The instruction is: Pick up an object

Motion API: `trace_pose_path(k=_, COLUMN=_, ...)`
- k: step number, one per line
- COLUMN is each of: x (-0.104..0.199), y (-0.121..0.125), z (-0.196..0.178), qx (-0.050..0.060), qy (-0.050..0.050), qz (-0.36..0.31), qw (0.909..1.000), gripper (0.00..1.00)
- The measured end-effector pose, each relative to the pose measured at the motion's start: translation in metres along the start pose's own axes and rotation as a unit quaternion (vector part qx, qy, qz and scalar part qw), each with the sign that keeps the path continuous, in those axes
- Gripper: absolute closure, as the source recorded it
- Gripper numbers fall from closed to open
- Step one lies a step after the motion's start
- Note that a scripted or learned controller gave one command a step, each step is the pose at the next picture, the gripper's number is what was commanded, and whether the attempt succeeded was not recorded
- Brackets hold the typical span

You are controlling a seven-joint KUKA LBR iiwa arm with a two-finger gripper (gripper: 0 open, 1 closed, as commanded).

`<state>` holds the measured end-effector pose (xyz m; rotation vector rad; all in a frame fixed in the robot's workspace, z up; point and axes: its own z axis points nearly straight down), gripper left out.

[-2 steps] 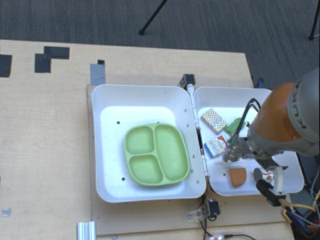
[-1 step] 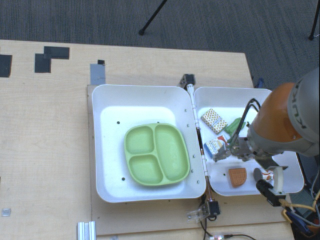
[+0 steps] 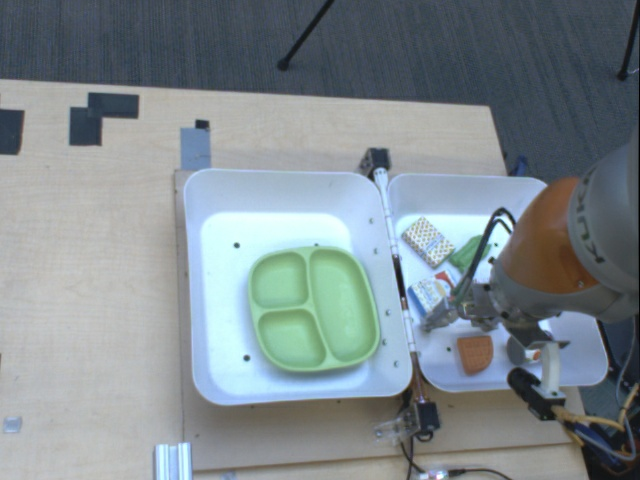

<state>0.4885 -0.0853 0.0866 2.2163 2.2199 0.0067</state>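
The arm (image 3: 560, 253) hangs low over the right bin (image 3: 585, 368), lower right of frame, placing its gripper (image 3: 450, 313) (grip state: I cannot tell) among small items for picking.

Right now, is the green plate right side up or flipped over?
Right side up. The green plate lies flat in the left bin, its three hollow compartments facing up.

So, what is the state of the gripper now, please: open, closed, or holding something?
Gripper: cannot be told; it sits low in the right bin, next to the blue-and-white packet, and no object shows between its fingers.
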Motion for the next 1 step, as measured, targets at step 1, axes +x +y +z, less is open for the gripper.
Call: trace_pose_path(k=1, x=0.0004, y=0.0023, z=-0.0114, qx=-0.003, qy=0.000, qz=-0.002, qw=1.0000, gripper=1.00)
